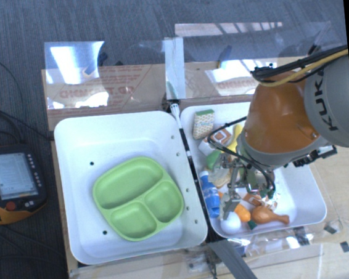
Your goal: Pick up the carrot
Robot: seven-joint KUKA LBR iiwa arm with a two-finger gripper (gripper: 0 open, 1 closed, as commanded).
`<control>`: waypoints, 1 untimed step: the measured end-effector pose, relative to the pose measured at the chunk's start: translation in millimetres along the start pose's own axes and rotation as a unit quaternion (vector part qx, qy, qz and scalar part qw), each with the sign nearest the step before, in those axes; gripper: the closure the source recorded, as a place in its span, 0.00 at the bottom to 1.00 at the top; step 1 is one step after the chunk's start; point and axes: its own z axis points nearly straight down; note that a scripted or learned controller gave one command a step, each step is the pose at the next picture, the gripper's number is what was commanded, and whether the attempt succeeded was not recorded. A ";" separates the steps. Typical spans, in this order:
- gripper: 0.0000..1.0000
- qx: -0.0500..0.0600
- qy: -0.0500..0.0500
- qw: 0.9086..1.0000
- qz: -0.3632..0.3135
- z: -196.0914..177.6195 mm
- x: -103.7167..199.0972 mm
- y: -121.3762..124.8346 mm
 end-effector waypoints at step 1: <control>0.00 0.001 0.000 0.999 -0.042 45.8 -4.2 -91.2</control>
